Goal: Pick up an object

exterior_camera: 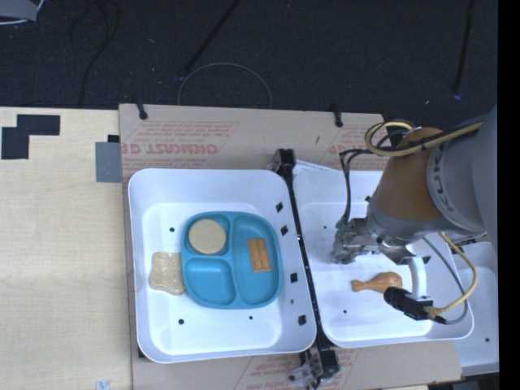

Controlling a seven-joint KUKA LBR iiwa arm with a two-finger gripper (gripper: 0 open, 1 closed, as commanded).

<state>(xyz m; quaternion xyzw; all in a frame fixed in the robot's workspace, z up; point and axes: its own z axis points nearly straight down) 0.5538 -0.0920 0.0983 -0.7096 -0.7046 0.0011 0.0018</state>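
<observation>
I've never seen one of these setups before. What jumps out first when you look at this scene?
The bright blue tray in the left bin catches the eye first: it holds a round tan piece and an orange-brown rectangular piece, and a pale, toast-like piece lies at its left edge. Next comes the big grey and orange arm reaching in from the right over the right bin, its gripper low beside a small orange-brown drumstick-like toy.
</observation>
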